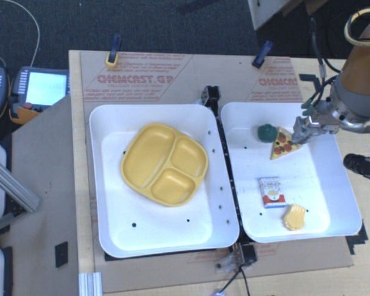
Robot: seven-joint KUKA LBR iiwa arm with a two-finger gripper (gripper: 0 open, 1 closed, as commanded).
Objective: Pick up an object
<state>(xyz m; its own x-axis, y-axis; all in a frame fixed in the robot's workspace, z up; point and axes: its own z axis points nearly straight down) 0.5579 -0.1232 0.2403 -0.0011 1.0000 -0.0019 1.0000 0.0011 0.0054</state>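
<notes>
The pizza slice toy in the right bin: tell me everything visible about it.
The pizza slice toy is a small flat wedge, yellow-orange with red and dark topping spots, plastic by its look. It lies on the floor of the right bin near the far end, tip pointing down-left. A dark green round object sits just to its left; the claw is at its upper right edge.

Yellow tray [164, 163]; green ball [266, 132]; pizza slice [282, 145], seemingly red-dotted; red-and-white carton [271, 192].

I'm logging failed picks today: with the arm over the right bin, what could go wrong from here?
The tool sits at the pizza slice's upper end, so it may only nudge the flat toy. The green object lies right beside the slice and could get bumped or grabbed instead.
</notes>
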